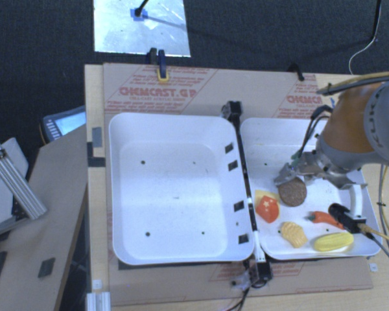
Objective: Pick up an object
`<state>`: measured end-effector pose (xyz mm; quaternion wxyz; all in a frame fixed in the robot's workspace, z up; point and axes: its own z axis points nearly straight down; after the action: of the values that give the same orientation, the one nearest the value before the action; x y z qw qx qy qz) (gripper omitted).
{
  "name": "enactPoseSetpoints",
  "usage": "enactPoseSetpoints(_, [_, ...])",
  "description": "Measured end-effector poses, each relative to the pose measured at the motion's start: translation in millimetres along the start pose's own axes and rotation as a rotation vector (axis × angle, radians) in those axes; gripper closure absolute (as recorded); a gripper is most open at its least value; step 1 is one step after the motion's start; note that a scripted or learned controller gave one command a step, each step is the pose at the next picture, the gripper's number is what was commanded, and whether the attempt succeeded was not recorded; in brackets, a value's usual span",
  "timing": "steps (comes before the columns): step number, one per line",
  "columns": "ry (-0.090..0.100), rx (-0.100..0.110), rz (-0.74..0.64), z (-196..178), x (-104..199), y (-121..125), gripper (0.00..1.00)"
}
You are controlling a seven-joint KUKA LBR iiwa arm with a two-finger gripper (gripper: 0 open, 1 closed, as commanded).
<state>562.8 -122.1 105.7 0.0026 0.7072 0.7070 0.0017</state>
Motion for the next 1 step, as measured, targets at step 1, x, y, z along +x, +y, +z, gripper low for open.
enactPoseSetpoints(1, [-0.002,-0.012,-0.007,-123.2,4.7,58.5,1.0])
